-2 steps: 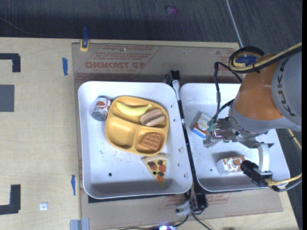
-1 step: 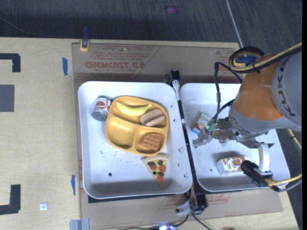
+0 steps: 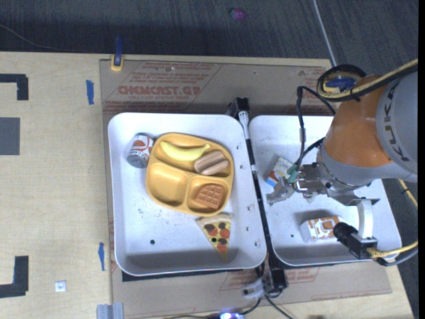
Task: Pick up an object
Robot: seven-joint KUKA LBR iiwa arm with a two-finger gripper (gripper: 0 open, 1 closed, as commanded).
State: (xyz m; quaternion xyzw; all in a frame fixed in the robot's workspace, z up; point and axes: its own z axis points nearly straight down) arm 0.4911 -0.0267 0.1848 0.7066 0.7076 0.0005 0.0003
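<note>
In the right bin [image 3: 372,211], my gripper [image 3: 280,186] hangs low over the left part, reaching in from the right. A small white packet with blue and green print [image 3: 279,167] lies just under and beyond its tip, partly hidden by it; I cannot tell whether they touch. A small white and orange carton [image 3: 319,228] lies on the bin floor nearer the front, apart from the gripper.
The left bin [image 3: 126,238] holds a yellow divided tray [image 3: 166,181] with a banana [image 3: 180,151], a hot dog [image 3: 211,162] and a waffle [image 3: 208,195]. A can [image 3: 138,150] lies at its left, and a pizza slice [image 3: 218,232] in front.
</note>
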